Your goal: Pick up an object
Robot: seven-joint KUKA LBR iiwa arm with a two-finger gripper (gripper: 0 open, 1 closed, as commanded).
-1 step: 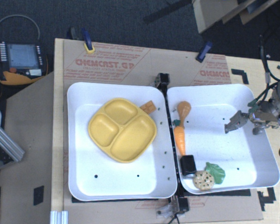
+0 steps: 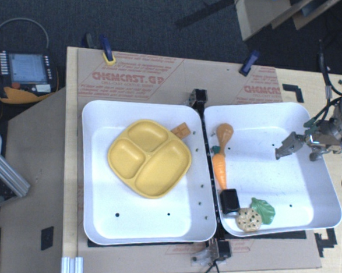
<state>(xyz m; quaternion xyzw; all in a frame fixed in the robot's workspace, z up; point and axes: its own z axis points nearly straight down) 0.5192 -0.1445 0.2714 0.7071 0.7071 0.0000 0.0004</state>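
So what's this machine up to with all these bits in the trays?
A robot arm reaches in from the right, and its gripper hangs over the right tray, near that tray's far right side, with nothing between its fingers. The toy carrot, black block, cookie and green leafy piece lie along the tray's left and near side, untouched. A yellow divided plate sits in the left tray.
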